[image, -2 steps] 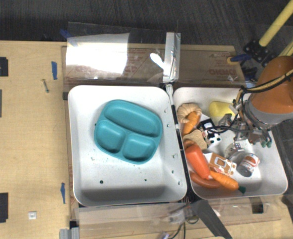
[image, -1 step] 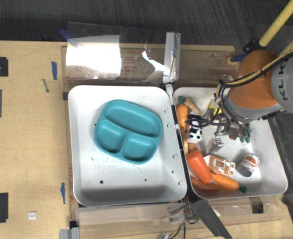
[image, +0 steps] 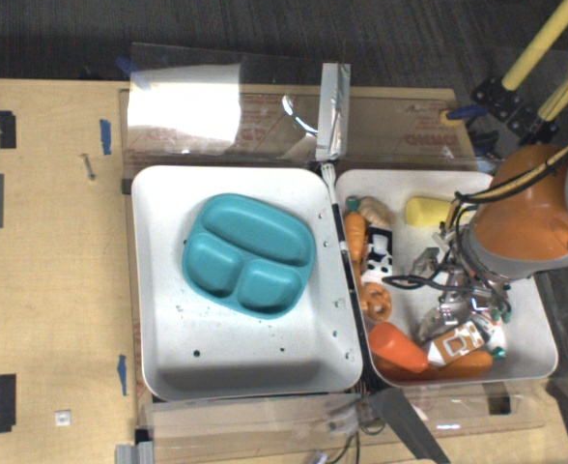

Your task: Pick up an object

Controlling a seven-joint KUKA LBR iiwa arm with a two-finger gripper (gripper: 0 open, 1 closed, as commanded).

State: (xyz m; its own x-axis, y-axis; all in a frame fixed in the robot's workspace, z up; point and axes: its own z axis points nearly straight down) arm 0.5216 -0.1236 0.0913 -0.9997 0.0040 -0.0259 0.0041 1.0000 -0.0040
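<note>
My gripper (image: 455,319) hangs low in the right bin (image: 535,348), under the orange band of the arm (image: 522,225). Its metal fingers sit just above a small white and orange packet (image: 461,342) lying on an orange piece at the bin's front. To its left lie an orange-red pepper-like toy (image: 396,347), a pretzel-like ring (image: 376,301), a black and white toy (image: 379,251) and a carrot (image: 356,236). A yellow block (image: 426,211) lies at the back of the bin. Nothing shows clearly between the fingers.
The left bin (image: 168,336) bears a teal divided dish (image: 248,252). A clear plastic divider (image: 331,114) stands behind the bins. Yellow poles (image: 553,29) rise at the top right. Cardboard covers the bench on the left.
</note>
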